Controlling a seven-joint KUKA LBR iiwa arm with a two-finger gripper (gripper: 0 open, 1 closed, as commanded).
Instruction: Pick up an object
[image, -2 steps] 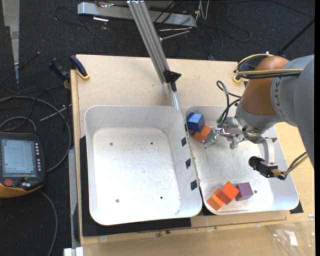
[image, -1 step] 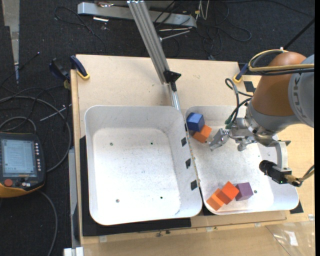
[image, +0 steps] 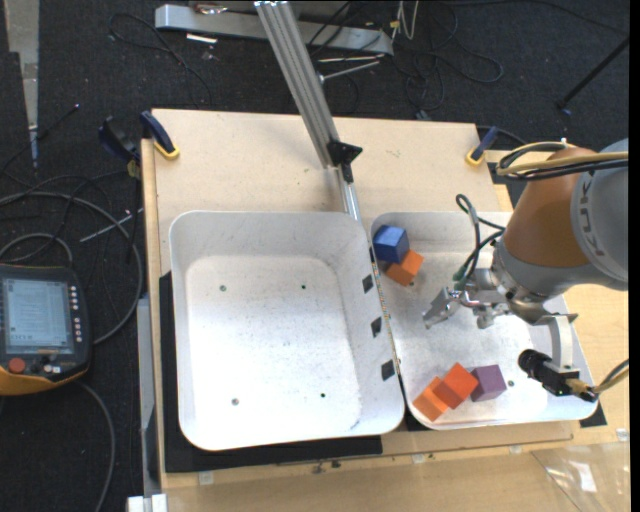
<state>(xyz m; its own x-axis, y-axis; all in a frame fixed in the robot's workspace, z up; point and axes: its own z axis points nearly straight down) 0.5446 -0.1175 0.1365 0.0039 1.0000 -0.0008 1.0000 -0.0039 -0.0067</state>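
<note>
Nothing is picked yet: the gripper (image: 462, 306) hangs with open, empty fingers at the right of the frame, between the blue block (image: 390, 241) and the purple block (image: 488, 381).

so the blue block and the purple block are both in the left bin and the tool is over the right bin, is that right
Not quite. The blue block and purple block both lie in the right bin, not the left bin, as the camera view shows. The tool is over the right bin, as you said.

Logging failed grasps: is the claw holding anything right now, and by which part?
Nothing is held. The claw hangs over bare floor of the right bin, apart from the blocks.
</note>
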